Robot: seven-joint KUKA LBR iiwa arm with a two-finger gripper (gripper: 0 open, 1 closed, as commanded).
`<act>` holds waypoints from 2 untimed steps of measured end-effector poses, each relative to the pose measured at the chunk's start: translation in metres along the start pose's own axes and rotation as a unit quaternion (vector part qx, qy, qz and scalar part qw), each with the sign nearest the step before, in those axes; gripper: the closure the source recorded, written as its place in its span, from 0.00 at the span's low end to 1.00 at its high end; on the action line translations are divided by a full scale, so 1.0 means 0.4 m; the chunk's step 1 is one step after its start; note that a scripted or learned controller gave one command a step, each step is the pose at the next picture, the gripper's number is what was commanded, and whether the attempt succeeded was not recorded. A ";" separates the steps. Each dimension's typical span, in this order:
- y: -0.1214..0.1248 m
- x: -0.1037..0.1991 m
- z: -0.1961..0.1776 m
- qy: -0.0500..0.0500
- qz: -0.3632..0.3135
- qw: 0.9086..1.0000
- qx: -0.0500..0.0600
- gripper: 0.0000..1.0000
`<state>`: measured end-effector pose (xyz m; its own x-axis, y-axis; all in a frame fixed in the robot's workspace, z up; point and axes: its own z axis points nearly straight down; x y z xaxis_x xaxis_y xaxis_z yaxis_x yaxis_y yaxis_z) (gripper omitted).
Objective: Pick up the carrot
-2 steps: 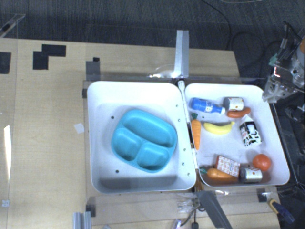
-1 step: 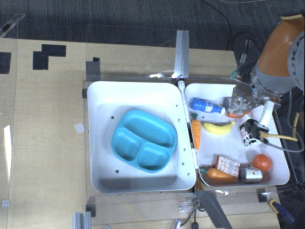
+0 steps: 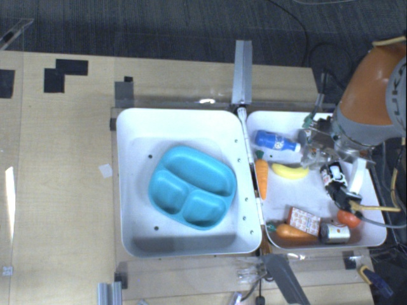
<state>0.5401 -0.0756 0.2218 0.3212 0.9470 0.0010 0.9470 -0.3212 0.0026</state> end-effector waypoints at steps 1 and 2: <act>-0.008 -0.067 0.254 0.000 -0.050 0.999 0.001 1.00; 0.065 -0.206 0.183 0.000 -0.089 0.996 -0.001 1.00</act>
